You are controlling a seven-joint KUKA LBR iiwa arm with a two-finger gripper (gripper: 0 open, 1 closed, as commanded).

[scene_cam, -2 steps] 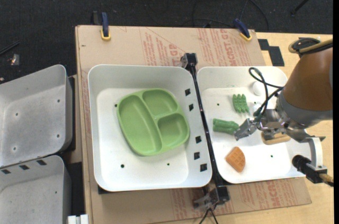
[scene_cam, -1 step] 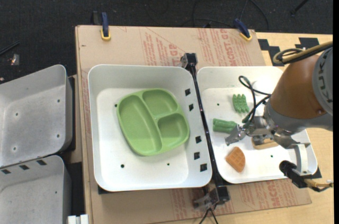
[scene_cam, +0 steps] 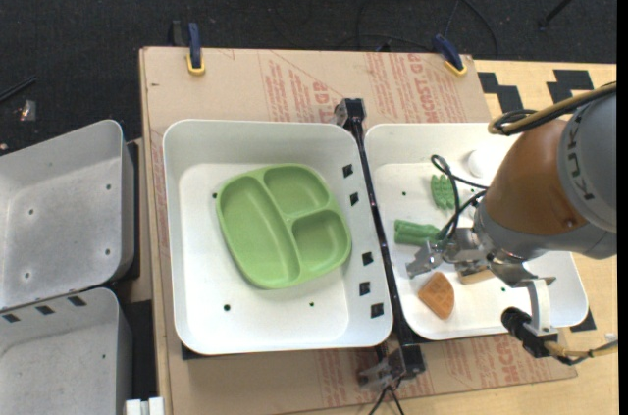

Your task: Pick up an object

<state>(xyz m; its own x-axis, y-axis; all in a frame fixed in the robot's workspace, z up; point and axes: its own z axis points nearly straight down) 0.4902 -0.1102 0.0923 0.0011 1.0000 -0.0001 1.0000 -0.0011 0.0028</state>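
your gripper (scene_cam: 432, 258) hangs with fingers spread and empty just above the orange wedge (scene_cam: 439, 295) in the right bin (scene_cam: 574, 300), so drop straight down, then close.

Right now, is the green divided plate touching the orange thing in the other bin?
Apart. The camera view shows the green plate lying in the left bin and the orange thing in the right bin, with the bin walls between them.
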